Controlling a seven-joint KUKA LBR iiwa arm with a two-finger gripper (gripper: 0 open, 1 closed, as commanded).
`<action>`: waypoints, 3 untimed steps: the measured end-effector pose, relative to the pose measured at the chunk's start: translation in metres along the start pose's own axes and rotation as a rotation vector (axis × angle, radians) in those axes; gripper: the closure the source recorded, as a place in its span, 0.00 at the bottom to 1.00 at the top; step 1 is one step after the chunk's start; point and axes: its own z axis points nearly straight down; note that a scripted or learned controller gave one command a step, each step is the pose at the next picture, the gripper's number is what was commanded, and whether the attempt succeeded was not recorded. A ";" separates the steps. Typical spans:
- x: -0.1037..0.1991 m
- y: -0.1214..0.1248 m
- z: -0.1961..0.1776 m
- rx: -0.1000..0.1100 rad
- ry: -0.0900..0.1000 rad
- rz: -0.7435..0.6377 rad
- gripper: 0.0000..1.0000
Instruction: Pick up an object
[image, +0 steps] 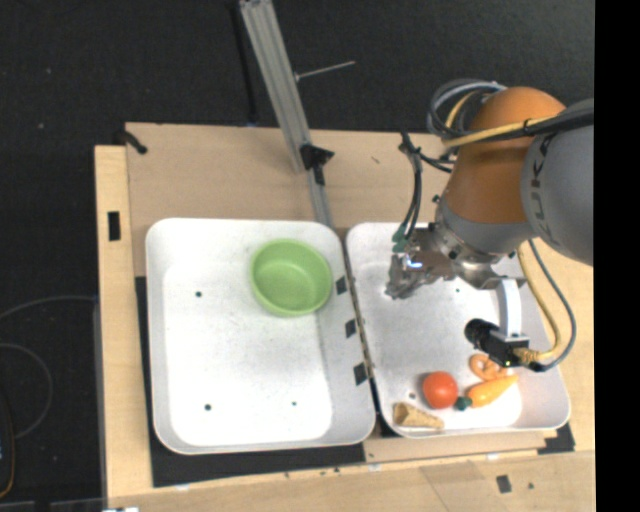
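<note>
My gripper (402, 277) hangs over the upper left part of the right bin (400, 345), above bare white floor with nothing seen between its fingers. A red tomato (438, 388) lies near the bin's front edge, well below the gripper. Beside it to the right lies an orange carrot-like piece (492, 390), with a small orange ring-shaped thing (485, 366) just above it. A tan wedge (418, 417) rests at the front rim. In the left bin (180, 350) a green bowl (291, 277) stands upright near the back right corner.
A grey metal pole (285, 95) slants from the top down to the gap between the bins. The wooden bench (200, 170) surrounds both bins. The arm's orange band (500, 150) and grey body loom over the right bin's back right.
</note>
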 end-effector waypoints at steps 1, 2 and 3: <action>0.051 0.004 0.012 0.004 0.000 0.001 1.00; 0.103 0.015 0.003 0.000 0.001 -0.001 1.00; 0.099 0.015 0.004 0.002 -0.002 0.004 0.00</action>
